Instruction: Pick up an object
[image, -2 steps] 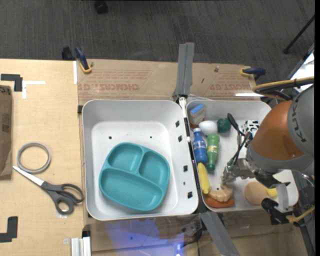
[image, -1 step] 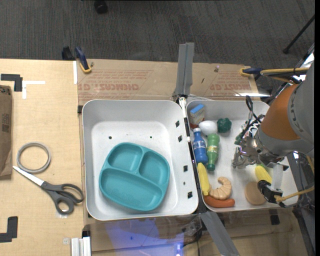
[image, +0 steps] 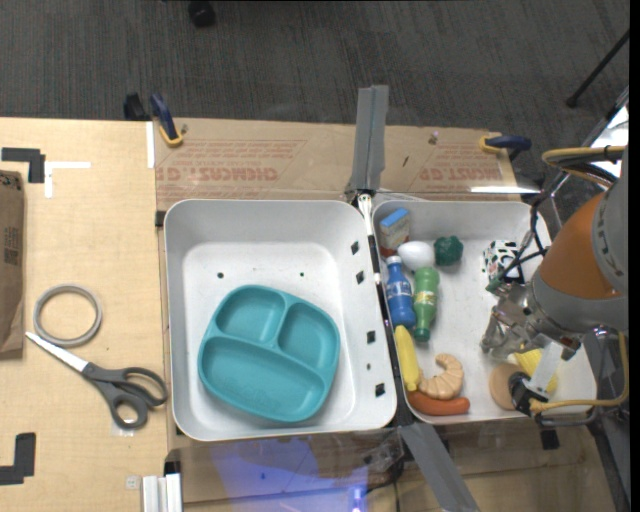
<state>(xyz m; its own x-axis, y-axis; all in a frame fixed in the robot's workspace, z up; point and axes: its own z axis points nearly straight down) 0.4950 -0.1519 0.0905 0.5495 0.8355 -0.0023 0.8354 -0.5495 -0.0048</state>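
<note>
My gripper (image: 505, 332) is low in the right bin (image: 465, 300), near its right wall, under the grey arm with the orange band (image: 575, 255). Just below it lie a yellow piece (image: 527, 361) and a tan round thing (image: 503, 386). A black-and-white patterned object (image: 499, 259) sits just above it. Left of the gripper lie a croissant (image: 446, 374), a red sausage (image: 438, 404), a banana (image: 406, 357), a green bottle (image: 426, 300) and a blue bottle (image: 400, 292). I see nothing held in the gripper.
A white egg (image: 416, 254), a dark green item (image: 448, 249) and a blue-grey box (image: 393, 222) lie at the bin's far end. The left bin (image: 200, 240) holds a teal divided plate (image: 268, 352). Scissors (image: 105, 378) and a tape roll (image: 67, 313) lie on the bench.
</note>
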